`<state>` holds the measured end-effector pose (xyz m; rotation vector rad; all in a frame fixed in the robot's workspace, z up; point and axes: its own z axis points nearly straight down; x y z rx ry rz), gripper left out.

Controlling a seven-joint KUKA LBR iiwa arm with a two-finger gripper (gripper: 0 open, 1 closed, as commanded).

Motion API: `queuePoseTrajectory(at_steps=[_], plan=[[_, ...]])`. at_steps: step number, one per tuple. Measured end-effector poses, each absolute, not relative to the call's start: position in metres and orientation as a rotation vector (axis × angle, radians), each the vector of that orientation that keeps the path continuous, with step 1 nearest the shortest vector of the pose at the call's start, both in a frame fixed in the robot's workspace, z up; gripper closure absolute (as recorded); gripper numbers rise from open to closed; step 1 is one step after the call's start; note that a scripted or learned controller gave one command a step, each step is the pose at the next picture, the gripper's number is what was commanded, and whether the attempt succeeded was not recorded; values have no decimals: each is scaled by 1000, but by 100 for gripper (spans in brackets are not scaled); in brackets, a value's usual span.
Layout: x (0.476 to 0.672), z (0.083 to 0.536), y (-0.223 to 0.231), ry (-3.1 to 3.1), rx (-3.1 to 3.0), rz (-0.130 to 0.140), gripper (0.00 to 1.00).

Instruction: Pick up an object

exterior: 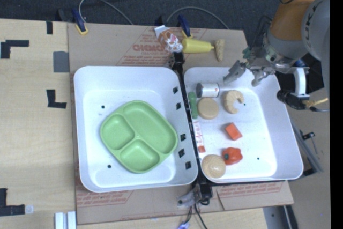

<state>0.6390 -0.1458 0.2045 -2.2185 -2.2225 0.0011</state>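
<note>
My gripper (246, 74) hangs over the back edge of the right bin (278, 131), its two fingers spread apart with nothing between them. In that bin lie a small silver can (208, 89), a pale croissant (233, 101), a round tan biscuit (208, 109), a green piece (192, 102) against the left wall, an orange-red block (232, 131), a red pepper (232, 155) and a beige bun (214, 165). The croissant is the nearest item, just below and left of the fingers.
The left bin (91, 88) holds a green divided plate (139, 135). Behind the bins on the cardboard lie a yellow banana-like toy (197, 46), a small wrapper (168, 38) and blue clamps (80, 22). Cables trail across the dark floor at the back.
</note>
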Motion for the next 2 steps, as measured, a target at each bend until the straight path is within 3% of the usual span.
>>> queuePoseTrajectory(at_steps=[1, 2], plan=[[543, 86, -142, -2221, -2220, 0, 0], [544, 97, -143, -2225, -2225, -1, 100]])
